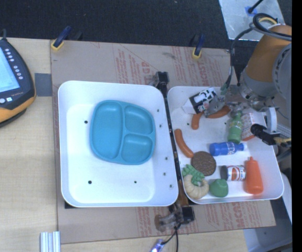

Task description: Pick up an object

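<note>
Reaching into the right bin (277, 193) at its 12 o'clock end, my gripper (225, 105) sits low over an orange sausage (217, 113); whether anything is clamped I cannot tell. I judge this the grasp step; next comes a straight lift. A black-and-white toy (203, 97) at 10 o'clock and a green bottle (235, 128) at 5 o'clock crowd it. The blue tray (123, 132) lies in the left bin (69, 140).

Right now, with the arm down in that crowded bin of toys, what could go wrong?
The gripper sits at the right bin's top edge among tightly packed items, so it might nudge the green bottle or the cow toy instead of grasping one. The small hot dog nearby may simply slip away.
</note>
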Robot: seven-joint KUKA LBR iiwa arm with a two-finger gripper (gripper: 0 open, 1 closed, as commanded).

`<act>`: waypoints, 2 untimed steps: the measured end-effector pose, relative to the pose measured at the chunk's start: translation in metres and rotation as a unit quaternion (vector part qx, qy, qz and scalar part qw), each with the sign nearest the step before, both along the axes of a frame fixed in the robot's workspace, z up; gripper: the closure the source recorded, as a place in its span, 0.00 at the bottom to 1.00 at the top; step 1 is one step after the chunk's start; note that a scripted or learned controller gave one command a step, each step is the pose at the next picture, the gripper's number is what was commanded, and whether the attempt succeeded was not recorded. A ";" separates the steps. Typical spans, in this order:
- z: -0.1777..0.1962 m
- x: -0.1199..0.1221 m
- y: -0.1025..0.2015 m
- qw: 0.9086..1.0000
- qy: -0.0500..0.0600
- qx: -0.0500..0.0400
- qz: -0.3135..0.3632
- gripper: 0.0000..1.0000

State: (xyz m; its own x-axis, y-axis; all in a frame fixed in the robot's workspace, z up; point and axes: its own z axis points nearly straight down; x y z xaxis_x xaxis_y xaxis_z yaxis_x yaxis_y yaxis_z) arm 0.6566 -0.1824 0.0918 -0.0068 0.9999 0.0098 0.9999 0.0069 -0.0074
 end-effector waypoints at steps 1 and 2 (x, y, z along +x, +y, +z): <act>0.000 0.000 -0.012 1.000 0.001 0.002 0.001 0.00; 0.000 0.001 -0.018 1.000 0.002 0.006 0.002 0.00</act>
